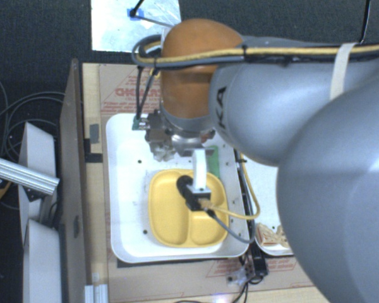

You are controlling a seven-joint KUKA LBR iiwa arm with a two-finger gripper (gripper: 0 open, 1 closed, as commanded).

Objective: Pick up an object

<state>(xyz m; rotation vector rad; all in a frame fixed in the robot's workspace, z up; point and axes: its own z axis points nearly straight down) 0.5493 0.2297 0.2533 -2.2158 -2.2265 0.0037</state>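
The pincer (pixel 167 148) hangs low over the left bin (pixel 122 188), just above the far rim of the yellow dish (pixel 170 216). The wrist hides its tip, so you cannot tell how far open it is, nor whether it has hold of anything.

The yellow dish looks like the thing to take. It lies flat in the near half of the left bin, shallow and round-cornered, with two compartments. Its right part is covered by the arm's own fittings.

A flat dish gives you nothing to pinch at its middle, so go for the rim. Line the pincer up so that it straddles the far wall of the dish, the edge closest to it now, and come straight down. Stop short of the bin floor, since pressing on would likely only push the dish aside.

Close firmly and lift slowly. A dish held by one edge will probably tip, and it may slip free.

A pale printed thing (pixel 271 235) lies in the right bin (pixel 265 191), mostly under the arm. Leave it alone.
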